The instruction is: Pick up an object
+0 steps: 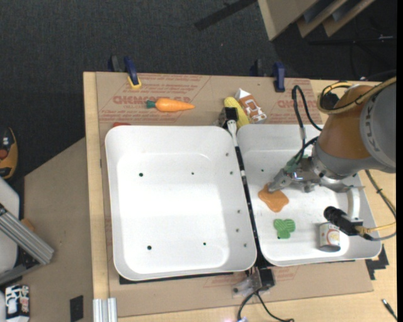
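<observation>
Cardboard-topped tabletop (pixel 189 94), right bin (pixel 264 151): the hand (pixel 276 187) hangs low with its opening impossible to judge, orange piece (pixel 274 200) just beneath its tip, nothing lifted yet, grasp still to do.

Dark carpet floor (pixel 56 38), cardboard-topped bench (pixel 189 85), wooden furniture (pixel 308 16) beyond
</observation>
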`<act>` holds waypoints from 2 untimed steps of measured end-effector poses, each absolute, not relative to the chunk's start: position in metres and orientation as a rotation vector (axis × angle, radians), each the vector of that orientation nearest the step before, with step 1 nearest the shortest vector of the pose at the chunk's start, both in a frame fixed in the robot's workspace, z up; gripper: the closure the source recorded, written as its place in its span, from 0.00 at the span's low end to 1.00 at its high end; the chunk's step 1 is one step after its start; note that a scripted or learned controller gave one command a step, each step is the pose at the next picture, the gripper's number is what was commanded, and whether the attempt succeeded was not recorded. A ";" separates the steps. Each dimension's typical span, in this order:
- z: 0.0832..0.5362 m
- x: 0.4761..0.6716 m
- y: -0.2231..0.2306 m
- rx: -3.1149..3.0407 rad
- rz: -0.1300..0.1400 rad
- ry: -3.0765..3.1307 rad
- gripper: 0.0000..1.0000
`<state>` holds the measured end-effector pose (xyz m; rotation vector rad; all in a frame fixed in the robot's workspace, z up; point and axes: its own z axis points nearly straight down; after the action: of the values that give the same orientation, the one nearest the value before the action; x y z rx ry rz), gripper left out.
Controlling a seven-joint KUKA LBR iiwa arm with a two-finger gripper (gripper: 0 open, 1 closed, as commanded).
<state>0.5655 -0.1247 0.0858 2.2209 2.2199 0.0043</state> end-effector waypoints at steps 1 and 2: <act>0.098 0.567 -0.124 2.217 0.009 2.216 1.00; 0.084 0.501 -0.137 2.228 -0.004 2.223 1.00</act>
<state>0.5009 -0.1369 0.0842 2.2280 2.2230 -0.0038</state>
